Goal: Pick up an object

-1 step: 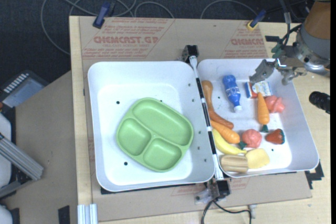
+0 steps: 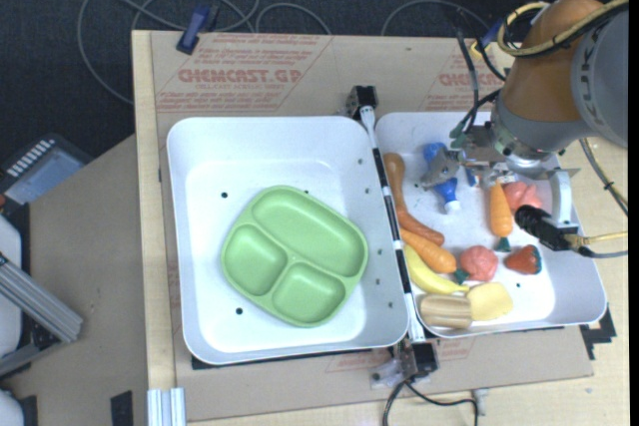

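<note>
Lowest in frame, a bread roll (image 2: 445, 311) lies beside a banana (image 2: 427, 271) in the right bin (image 2: 584, 289). Above, the gripper (image 2: 469, 173) hovers near an orange carrot (image 2: 499, 210); its opening I cannot tell.

The arm (image 2: 589, 65) is a thick grey cylinder with a rounded, glossy orange band (image 2: 544, 75) above the wrist; a yellow cable loops at the band's eleven o'clock, and below sits a grey metal wrist block with dark fittings and thin black wires
</note>
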### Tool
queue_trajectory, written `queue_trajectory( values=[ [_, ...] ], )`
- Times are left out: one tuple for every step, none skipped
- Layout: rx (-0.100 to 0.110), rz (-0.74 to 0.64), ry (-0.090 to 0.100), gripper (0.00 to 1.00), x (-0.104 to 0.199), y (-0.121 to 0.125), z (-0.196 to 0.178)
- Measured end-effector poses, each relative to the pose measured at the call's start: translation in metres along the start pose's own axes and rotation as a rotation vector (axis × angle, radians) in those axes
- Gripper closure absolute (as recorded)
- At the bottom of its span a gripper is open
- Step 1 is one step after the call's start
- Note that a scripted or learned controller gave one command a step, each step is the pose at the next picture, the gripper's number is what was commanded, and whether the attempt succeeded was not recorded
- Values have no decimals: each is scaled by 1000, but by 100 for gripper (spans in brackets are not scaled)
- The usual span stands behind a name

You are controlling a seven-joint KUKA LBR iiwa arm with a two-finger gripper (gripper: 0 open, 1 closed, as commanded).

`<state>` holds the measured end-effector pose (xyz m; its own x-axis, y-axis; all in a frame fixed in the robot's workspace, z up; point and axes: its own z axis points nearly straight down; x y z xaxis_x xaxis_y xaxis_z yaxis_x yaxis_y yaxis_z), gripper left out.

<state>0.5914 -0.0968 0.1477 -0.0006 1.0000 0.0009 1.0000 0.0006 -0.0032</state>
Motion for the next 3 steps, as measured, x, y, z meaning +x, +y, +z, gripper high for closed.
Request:
queue_trajectory(
  values=[
    [-1, 1, 0, 0, -6, 26, 64],
    [-5, 1, -1, 100, -6, 27, 53],
    [-6, -2, 1, 100, 85, -2, -38]
  ],
)
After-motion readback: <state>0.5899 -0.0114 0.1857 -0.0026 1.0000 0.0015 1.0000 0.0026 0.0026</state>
